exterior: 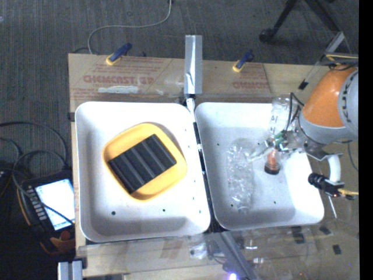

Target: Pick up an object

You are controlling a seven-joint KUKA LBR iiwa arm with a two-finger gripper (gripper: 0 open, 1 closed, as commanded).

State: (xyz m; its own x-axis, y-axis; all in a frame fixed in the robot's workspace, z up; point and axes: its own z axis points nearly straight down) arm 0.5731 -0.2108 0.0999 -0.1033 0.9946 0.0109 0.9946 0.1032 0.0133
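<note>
A crumpled clear plastic bottle (239, 175) lies in the right bin (303, 212), at centre right of the frame, its long axis running nearly top to bottom with a slight lean. Its thin wrinkled wall glints. Just to its right, the gripper (272, 161) hangs low over the bin floor, ending in a small brownish tip; whether it is released or clenched cannot be told. The left bin (93, 220) holds a rounded yellow tray (145, 161) with a black ribbed top, set diagonally.

Your arm (333, 107) runs off the right edge. The gripper (274, 159) blurs into a clear bottle (240, 174), its outline hard to trace.
</note>
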